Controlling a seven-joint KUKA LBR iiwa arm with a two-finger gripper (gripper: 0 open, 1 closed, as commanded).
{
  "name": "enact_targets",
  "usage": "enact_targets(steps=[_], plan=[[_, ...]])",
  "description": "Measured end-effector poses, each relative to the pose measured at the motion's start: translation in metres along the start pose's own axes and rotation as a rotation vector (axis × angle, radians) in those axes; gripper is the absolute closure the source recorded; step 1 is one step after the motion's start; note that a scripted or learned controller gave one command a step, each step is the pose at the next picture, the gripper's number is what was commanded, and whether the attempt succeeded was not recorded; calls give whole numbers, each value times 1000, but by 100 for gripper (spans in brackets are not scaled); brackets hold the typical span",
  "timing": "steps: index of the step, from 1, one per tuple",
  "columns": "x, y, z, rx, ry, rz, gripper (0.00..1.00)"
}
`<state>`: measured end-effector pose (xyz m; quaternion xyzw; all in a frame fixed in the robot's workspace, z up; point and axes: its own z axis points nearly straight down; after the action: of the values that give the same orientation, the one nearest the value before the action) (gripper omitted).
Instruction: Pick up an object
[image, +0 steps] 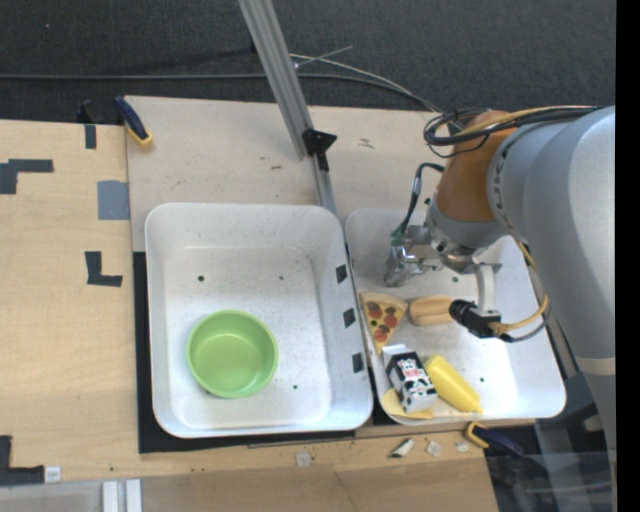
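My gripper (399, 268) hangs low in the far left part of the right bin (520, 385), just beyond a toy pizza slice (382, 318). Nothing visibly sits in it. A tan bread roll (430, 310) lies right of the pizza slice. Nearer the front are a small black-and-white carton (408, 378) and a yellow piece (453, 387) side by side. A green bowl (232, 352) stands in the left bin (245, 235), towards its front left.
The grey arm with its orange band (470, 190) and cables covers the right bin's far right side. A slanted metal pole (290, 85) rises behind the bins. Small clips lie at the bench's front edge (415, 447).
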<state>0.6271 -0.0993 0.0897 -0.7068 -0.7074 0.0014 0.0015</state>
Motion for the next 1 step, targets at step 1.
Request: enact_targets(steps=[1], plan=[[1,-1,-9,2,1,0,100]])
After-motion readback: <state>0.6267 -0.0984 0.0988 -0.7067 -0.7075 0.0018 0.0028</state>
